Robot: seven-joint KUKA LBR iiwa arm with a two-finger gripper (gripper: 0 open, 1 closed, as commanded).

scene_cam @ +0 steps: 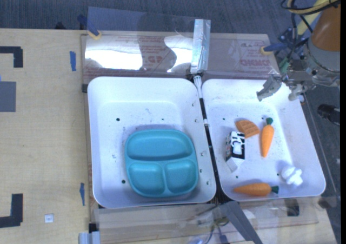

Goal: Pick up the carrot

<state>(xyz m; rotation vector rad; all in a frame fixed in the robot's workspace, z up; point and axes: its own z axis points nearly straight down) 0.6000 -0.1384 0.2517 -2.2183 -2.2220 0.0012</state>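
Note:
Two orange carrots lie in the right bin [311, 129]. One carrot [266, 140] points toward the front, its green top at the far end. The other carrot [252, 189] lies crosswise near the bin's front wall, green top to the right. My gripper [280, 92] hangs over the bin's far right corner, above and behind the first carrot. It is open, its fingers [265, 91] spread apart with nothing between them.
In the right bin there is also an orange slice-shaped piece [247, 127], a black and white packet [235, 146] and a small white object [291, 176]. The left bin [108, 102] holds a teal divided plate [160, 163]. A low wall [204, 124] separates the bins.

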